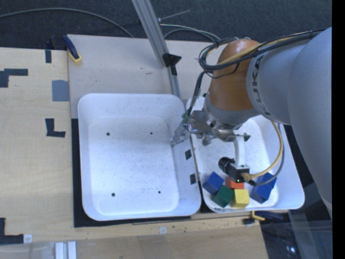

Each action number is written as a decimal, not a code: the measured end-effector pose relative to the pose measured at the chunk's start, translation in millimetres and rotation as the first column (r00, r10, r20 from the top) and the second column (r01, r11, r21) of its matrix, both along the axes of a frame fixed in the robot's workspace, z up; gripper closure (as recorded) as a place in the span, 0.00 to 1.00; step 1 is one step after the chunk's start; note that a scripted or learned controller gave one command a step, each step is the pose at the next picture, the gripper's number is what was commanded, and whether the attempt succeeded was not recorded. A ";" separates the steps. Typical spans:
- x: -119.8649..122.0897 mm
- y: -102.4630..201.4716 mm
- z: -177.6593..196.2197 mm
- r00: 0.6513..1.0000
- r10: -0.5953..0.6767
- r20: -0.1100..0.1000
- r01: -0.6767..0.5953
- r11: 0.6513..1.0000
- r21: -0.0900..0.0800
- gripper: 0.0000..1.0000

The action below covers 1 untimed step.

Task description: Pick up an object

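Currently the gripper (182,133) sits over the seam where the two white bins meet, its metal tip reaching just across the rim of the left bin (86,108). From this slant I cannot tell whether it is apart or together, and nothing can be seen held in it. Behind it the wrist, with its orange band (233,77), hangs over the upper part of the right bin (295,199), and the grey arm (294,74) runs off to the right.

The things to pick lie clustered at the near end of the right bin, well apart from the gripper. A blue block (214,181) is nearest the dividing wall, and a green block (221,197) touches it on the near side. A yellow block (240,198) sits just beside the green one, with a red block (235,185) partly hidden above it. A second blue block (264,190) lies further right.

The left bin's floor is dusted with dark specks. Beyond the bins, an aluminium rail (147,21) slants across the wooden bench (32,161), which carries bits of dark tape (52,127).
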<state>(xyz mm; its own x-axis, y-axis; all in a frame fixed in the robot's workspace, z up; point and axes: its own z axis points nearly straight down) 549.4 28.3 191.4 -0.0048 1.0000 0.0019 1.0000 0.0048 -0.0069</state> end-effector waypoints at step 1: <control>59.8 -4.0 80.7 1.000 -0.002 0.017 0.002 1.000 -0.003 0.00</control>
<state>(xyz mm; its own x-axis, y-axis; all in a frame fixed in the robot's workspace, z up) 609.2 24.3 272.1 -0.0028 1.0000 -0.0007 0.9999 0.0029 0.0099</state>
